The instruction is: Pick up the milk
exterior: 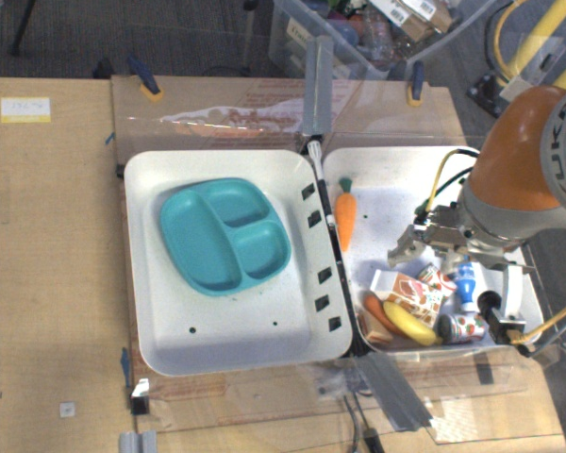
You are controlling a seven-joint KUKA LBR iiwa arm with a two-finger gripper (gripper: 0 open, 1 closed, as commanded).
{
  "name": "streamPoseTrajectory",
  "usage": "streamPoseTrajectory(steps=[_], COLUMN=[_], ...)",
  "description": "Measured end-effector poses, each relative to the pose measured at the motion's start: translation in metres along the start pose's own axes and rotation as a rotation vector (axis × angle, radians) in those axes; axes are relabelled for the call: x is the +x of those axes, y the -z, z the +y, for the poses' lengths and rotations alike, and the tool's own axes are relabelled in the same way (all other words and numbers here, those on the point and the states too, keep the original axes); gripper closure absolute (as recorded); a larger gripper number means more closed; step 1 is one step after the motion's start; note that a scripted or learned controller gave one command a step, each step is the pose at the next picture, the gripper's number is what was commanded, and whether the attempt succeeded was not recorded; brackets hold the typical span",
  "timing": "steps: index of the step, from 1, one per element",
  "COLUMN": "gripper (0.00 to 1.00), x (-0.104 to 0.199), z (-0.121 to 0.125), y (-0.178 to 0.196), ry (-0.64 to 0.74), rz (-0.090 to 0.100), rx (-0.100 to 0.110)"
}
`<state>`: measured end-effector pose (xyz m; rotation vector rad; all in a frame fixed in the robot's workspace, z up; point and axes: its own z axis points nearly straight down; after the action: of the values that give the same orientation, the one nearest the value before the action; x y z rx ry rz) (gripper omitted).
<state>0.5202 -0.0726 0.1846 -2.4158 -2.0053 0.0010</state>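
Camera view – hand (432, 237) hangs over the right bin (387, 182), grip state unclear – milk carton (417, 293) lies near its front edge

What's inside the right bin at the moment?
In the right bin: a carrot near the divider, and in the front corner a banana, a milk carton, a blue-capped bottle and a can. The gripper covers whatever lies beneath it.

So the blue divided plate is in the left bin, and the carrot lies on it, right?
Not quite. The blue divided plate is in the left bin, but the carrot lies in the right bin, near the divider, as the camera view shows.
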Motion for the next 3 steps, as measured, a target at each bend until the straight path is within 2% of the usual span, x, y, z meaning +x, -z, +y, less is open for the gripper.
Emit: streamPoseTrajectory(steps=[1,2,3], gripper=[0.0,0.0,0.0], x=[-0.017,-0.086,-0.018], z=[0.064,0.152,0.153], y=[-0.094,0.029,-0.052], ry=[-0.138,-0.141,-0.308], rz=[0.002,-0.002,-0.001], rx=[-0.014,-0.005,0.001])
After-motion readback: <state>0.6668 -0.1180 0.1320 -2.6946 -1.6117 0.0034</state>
